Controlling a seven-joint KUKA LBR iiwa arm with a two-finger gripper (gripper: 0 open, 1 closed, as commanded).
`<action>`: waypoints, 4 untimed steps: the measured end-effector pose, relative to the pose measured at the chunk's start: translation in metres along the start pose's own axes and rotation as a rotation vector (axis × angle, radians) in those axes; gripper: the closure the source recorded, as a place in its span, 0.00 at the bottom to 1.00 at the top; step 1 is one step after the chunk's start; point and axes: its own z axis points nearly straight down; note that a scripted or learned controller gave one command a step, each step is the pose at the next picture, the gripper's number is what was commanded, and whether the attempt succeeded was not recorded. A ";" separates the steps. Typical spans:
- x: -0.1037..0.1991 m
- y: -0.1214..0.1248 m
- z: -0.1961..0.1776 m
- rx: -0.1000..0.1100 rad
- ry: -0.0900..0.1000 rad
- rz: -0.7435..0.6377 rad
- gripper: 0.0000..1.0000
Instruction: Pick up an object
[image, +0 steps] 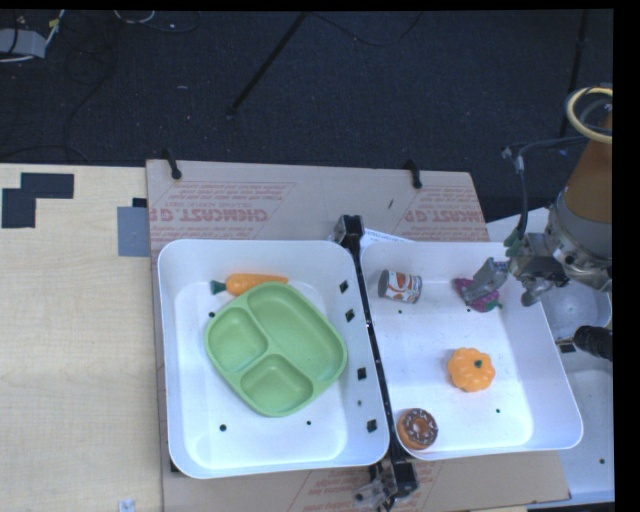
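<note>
My gripper (511, 280) hangs over the far right corner of the right bin (520, 420), with its two fingers spread apart, so it is open. A small purple object (478, 294) lies in the bin right beside the left fingertip (491, 271); it is not between the fingers. An orange pumpkin (470, 369) sits mid-bin, nearer the front. A small tin can (400, 287) lies on its side at the bin's far left. A chocolate doughnut (417, 428) rests in the front left corner.
The left bin (185, 420) holds a green divided plate (275, 348) and an orange carrot (255, 283) behind it. A black divider (368, 350) runs between the bins. Cardboard lies under both bins, and the wooden bench extends to the left.
</note>
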 end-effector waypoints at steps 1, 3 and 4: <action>0.000 0.002 -0.006 -0.011 -0.002 -0.002 0.00; -0.002 -0.009 0.105 -0.003 0.001 -0.002 0.00; 0.007 -0.010 0.161 -0.014 -0.003 -0.001 0.00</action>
